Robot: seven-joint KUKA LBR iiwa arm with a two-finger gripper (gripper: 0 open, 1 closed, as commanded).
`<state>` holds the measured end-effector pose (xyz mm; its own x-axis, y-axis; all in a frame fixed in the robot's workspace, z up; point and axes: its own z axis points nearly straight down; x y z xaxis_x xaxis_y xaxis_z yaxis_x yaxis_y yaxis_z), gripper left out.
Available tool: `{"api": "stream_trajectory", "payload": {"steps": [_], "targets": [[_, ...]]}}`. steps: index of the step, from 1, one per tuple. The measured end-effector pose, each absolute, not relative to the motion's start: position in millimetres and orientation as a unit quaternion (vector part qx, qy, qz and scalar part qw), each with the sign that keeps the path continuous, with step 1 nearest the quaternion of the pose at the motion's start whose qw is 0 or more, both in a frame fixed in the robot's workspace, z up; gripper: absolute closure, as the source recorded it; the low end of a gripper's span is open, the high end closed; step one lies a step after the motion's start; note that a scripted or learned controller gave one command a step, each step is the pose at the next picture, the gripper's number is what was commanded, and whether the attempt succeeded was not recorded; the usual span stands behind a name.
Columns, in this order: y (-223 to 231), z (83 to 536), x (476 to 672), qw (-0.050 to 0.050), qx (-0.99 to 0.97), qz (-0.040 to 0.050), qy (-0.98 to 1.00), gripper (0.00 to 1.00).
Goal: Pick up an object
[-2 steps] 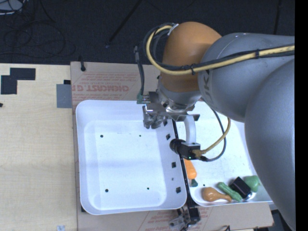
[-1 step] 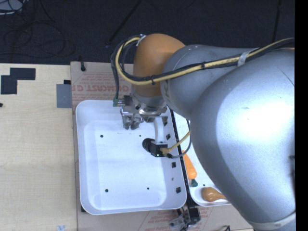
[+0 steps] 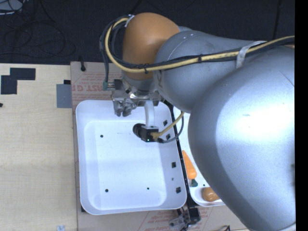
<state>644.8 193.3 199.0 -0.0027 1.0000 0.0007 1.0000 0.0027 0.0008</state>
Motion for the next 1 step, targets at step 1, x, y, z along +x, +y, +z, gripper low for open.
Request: {"api": "stream_trajectory", "payload": {"steps": [1], "targets": [[227.5,194.6,643.6,-0.001,0.706,-0.0007,0.708,1.00]]}}
